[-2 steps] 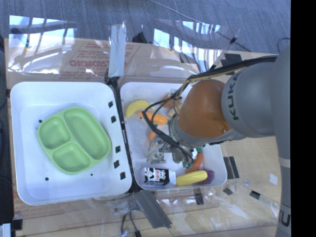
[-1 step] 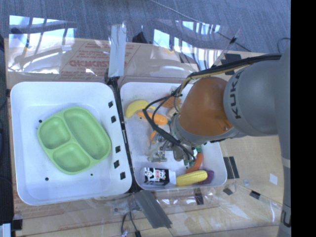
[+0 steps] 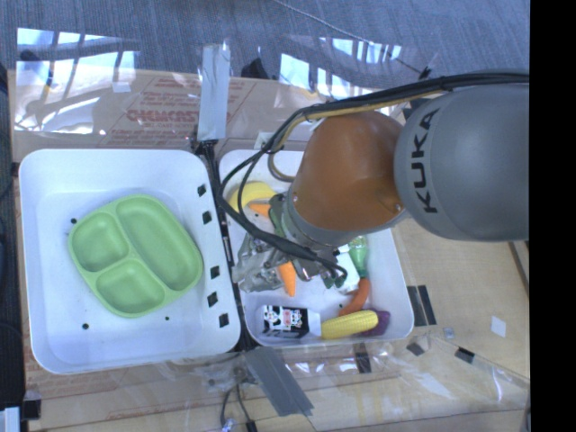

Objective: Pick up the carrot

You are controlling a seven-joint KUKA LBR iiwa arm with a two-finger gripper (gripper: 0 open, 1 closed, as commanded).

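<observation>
A: While your arm (image 3: pixel 423 165) hangs low over the right bin (image 3: pixel 396 268), where do you put the carrot?

B: You have an orange piece (image 3: pixel 288 279) near the bin's middle, just under the wrist, standing steeply with its tip down. That reads as the carrot, or part of it. A second orange-red piece (image 3: pixel 359 294) lies to its right, above the corn (image 3: pixel 349 324), so you could argue for either.

A: And the jaws?

B: You can't tell from here. The gripper (image 3: pixel 270 264) sits beneath the orange band, and cables and the wrist cover most of it. The piece is touching or just beside the metal, but you can't see fingers on both sides of it, so don't count it as held.

A: What can go wrong for you?

B: Clutter, mostly. The carrot is crowded by a green item (image 3: pixel 359 255), the corn, a black-and-white carton (image 3: pixel 286 319) and something yellow (image 3: pixel 255 194) at the far end. If your jaws close off-centre, the tapered, smooth body will likely squirt out sideways. A tilted carrot also gives poor contact, so it may pivot and drop on the lift. You might equally clamp a neighbour instead.

A: Anything about the left bin (image 3: pixel 54 322)?

B: It carries a green tray (image 3: pixel 135 255), well apart from your work.
</observation>
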